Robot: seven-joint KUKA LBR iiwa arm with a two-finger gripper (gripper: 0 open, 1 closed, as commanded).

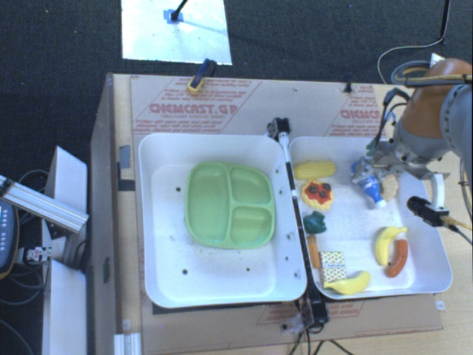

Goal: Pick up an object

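Pincer [375, 170] low in the far right corner of the right bin [429, 283], wrist bent down from the grey-and-orange arm [436, 109]. Whether it stands apart or together I cannot tell; the wrist body hides that end of it. No claim of a hold.

Directly under it: a small blue-and-white piece [372, 187], possibly a toy tube or bottle, lying tilted, with a pale beige piece [389, 186] touching its right side. Judged to be the chosen target, since the tool sits right over it. The two lie close together, so a pinch may catch both or push one aside.

Other pickable items, all in the right bin:
- yellow corn-like piece [314, 170] near the divider, far end
- pizza slice with red topping [318, 194] just below it
- dark green piece [315, 222], then an orange carrot [314, 251] along the divider
- yellow patterned block [332, 265] beside a banana [350, 283] at the near wall
- second banana [387, 244] touching a sausage [398, 258], near right

Left bin [159, 198] holds a green divided plate [229, 204], flat, centred, well apart from the arm.

Toys are scattered loosely, not stacked, which suits top-down grabs. Step in hand, by my reading: closing in on the blue-and-white piece; lift not yet made.
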